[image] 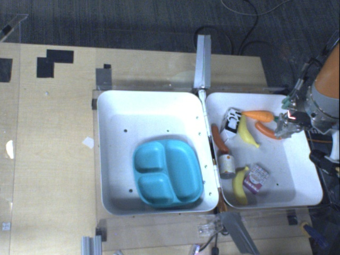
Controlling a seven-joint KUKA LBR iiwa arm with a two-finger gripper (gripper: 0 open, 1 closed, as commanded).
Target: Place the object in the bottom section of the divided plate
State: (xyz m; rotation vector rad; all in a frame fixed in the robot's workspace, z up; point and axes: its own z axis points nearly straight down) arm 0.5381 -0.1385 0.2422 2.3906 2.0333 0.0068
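Hovering at the right bin's (305, 158) edge, pincer (283, 122) beside a carrot (258, 116), its spread impossible to tell.

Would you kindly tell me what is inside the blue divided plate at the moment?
Nothing shows in the blue divided plate: all three sections look bare. The bin floor beneath it is covered.

Bench bearing two bins

The wooden bench (64, 158) is carrying the left bin (114, 142), while the right bin (297, 169) is sitting just beside it, their rims touching.
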